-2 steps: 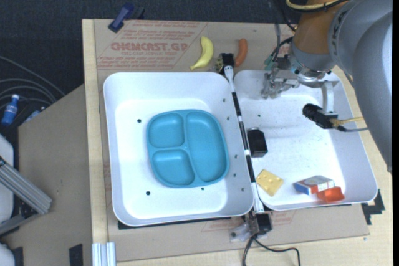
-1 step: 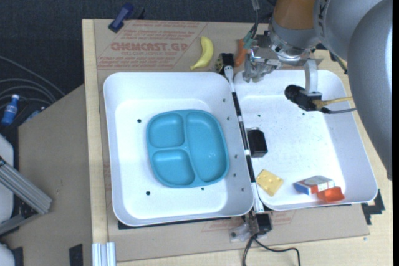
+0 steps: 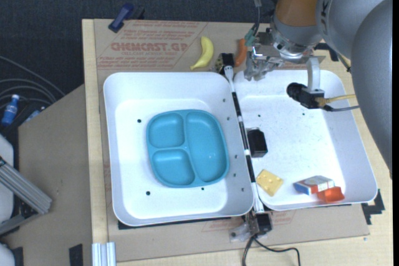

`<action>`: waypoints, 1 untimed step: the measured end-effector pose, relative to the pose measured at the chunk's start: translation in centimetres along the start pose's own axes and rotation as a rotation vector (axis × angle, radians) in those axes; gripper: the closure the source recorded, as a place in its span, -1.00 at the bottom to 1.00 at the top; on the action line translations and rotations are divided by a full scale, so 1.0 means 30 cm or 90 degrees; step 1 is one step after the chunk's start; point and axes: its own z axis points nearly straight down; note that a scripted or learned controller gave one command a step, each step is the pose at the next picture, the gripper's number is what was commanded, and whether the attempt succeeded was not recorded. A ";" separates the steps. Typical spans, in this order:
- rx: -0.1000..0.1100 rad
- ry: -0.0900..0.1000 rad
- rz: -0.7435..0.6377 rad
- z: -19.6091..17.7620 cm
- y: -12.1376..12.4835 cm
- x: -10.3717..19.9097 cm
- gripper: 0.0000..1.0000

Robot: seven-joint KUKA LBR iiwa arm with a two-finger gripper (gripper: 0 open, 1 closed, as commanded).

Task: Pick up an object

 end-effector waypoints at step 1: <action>-0.001 0.000 -0.001 -0.034 0.002 0.002 1.00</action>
